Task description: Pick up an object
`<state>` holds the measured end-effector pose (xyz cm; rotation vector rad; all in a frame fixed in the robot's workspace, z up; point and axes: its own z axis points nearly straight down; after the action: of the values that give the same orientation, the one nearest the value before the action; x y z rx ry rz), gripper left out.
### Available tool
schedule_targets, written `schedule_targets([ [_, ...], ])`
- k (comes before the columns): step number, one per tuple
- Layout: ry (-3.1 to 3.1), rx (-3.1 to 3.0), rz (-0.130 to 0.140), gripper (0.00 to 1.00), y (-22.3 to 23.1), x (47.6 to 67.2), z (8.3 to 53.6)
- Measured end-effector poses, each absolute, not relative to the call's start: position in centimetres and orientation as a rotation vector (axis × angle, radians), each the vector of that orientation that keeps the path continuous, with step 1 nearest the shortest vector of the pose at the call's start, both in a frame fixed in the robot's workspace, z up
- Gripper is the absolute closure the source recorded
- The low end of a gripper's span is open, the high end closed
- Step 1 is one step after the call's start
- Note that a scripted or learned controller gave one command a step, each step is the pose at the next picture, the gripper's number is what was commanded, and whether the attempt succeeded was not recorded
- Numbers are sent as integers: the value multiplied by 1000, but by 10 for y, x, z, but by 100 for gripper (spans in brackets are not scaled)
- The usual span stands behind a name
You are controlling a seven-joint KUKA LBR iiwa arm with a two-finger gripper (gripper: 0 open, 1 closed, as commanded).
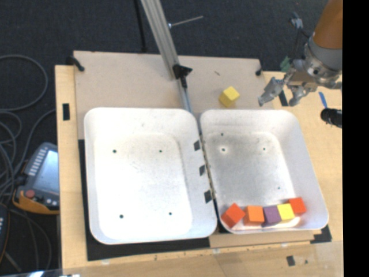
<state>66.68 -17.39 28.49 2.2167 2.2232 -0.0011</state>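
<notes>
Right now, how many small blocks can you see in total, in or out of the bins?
6. Five sit in a row along the right bin's near edge: red-orange block, orange block, purple block, yellow block, red block. A yellow cube lies on the bench behind that bin.

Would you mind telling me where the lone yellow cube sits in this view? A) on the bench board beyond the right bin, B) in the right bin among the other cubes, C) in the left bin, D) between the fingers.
A: the yellow cube rests on the tan bench board just past the far rim of the right bin, apart from the gripper and from the row of cubes at that bin's near edge.
</notes>
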Motion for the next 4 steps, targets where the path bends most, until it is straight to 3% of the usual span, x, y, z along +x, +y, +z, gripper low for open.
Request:
schedule_targets([
  [1,2227,2206,-4,100,-176,667,297],
  [2,2219,2228,-7,100,-158,568,259],
  [3,2230,2207,11,100,-35,567,336],
  [4,2222,2228,-9,100,-12,515,192],
])
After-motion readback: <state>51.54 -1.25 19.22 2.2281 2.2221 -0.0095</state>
